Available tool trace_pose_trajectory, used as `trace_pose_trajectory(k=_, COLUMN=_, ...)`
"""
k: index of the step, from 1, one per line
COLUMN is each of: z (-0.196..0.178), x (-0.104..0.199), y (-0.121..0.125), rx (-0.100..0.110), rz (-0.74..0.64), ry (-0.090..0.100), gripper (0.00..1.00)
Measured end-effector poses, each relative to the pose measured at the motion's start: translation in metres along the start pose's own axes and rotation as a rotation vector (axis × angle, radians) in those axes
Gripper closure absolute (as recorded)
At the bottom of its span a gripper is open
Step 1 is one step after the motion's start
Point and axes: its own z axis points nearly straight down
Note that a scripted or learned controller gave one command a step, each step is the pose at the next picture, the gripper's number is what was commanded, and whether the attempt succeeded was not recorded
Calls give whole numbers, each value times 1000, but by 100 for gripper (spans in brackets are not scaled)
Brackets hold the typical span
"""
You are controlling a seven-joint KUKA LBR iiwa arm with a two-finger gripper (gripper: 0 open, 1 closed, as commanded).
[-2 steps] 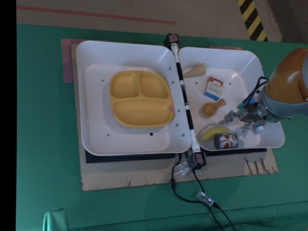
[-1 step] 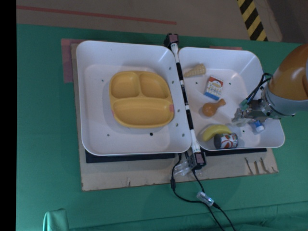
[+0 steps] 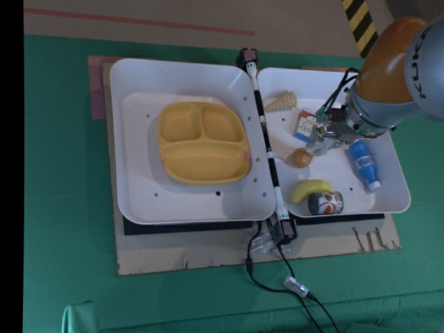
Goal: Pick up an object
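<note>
The counter [image 3: 69, 186] carries two white bins. The left bin [image 3: 139, 200] holds a yellow divided plate [image 3: 201, 143]. The right bin [image 3: 388, 186] holds the things to pick from: a blue bottle [image 3: 363, 162], a yellow banana [image 3: 311, 189], a dark can [image 3: 325, 203], an orange ball [image 3: 300, 158], a waffle cone [image 3: 280, 103] and a small carton [image 3: 305, 125].

The grey arm [image 3: 402, 68] reaches over the right bin, and its hand [image 3: 320, 143] is low, just beside the carton and near the orange ball. I judge that the task is at the approach step: the hand is placed above the things, but no thing is seen between its fingers. Whether the hand is open or closed, I cannot tell, because the wrist and cables cover it.

The next move, I think, needs a straight descent on one thing, the carton or the ball, without pushing the neighbour away.

The print on the carton and the can is too small to read. The arm is cut off at the right edge.
</note>
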Motion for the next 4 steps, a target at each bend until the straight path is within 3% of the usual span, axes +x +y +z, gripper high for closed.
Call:
trace_pose_trajectory(k=1, z=0, x=0, y=0, rx=0, rz=0, ry=0, gripper=0)
trace_pose_trajectory(k=2, z=-14, x=-2, y=2, rx=-11, rz=6, ry=-4, gripper=100)
trace_pose_trajectory(k=3, z=-112, x=-15, y=3, rx=-3, rz=2, ry=-2, gripper=100)
trace_pose_trajectory(k=4, z=-112, x=-15, y=3, rx=-2, rz=2, ry=-3, gripper=0)
